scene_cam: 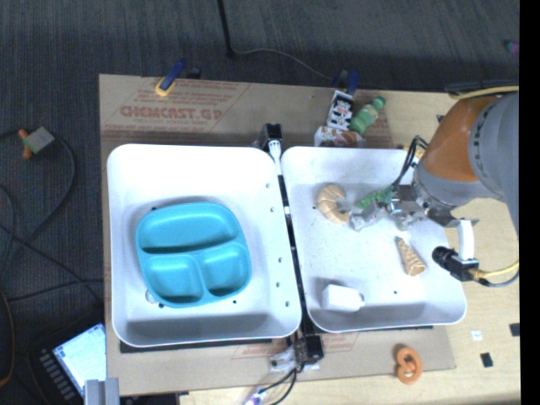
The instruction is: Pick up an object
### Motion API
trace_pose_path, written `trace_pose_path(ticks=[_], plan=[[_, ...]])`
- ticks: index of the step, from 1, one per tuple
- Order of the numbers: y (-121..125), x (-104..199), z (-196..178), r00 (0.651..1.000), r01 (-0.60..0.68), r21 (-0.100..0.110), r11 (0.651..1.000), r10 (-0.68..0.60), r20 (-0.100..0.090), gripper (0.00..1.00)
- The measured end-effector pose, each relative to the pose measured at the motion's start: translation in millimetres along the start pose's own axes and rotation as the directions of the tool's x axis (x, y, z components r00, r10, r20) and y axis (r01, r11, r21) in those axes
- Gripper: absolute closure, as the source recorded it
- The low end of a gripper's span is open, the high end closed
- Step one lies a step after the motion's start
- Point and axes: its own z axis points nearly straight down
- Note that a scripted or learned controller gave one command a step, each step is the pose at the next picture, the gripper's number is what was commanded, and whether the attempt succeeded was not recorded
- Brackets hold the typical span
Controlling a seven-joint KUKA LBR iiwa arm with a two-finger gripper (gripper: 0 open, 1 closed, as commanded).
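Dark carpet surrounds a cardboard-topped bench bearing two shallow white bins, seen at a slant from overhead. At nine o'clock the left bin holds a blue sectioned tray. At three o'clock the right bin carries the loose candidates for a pick: a tan croissant-shaped toy near its centre, a cone-shaped piece toward four o'clock, a small white block by the front wall at six o'clock, and a green item lying just ahead of the tool.

Reaching in from three o'clock, the grey arm with its orange band has its gripper low over the right bin, between the croissant and the cone. The metal tips sit close beside the croissant and the green item, but whether they stand apart or together cannot be told from this angle, and nothing is visibly caught between them.

Judged from the layout, the step in hand is the final approach to a grasp, most likely on the croissant or the green item at the tool's nine o'clock. Doing it well would mean settling on one target, since the two lie near enough that a careless close could nudge both. Centring the tips over the chosen piece's narrow span, descending squarely to the bin floor, and closing before any lift would give the best odds. The croissant's curved body looks apt to roll out of a glancing pinch.
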Motion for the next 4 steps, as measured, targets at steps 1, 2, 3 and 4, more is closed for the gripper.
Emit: trace_pose_path(ticks=[1, 2, 3, 4], plan=[[25, 43, -17, 1.000, 0.000, 0.004, 1.000, 0.000, -0.003, 0.00], [84, 78, 2, 1.000, 0.002, 0.010, 1.000, -0.002, -0.003, 0.00], [85, 77, -9, 1.000, 0.002, 0.007, 1.000, -0.002, 0.003, 1.00], [-2, 112, -101, 1.000, 0.000, 0.003, 1.000, 0.000, -0.003, 1.00]])
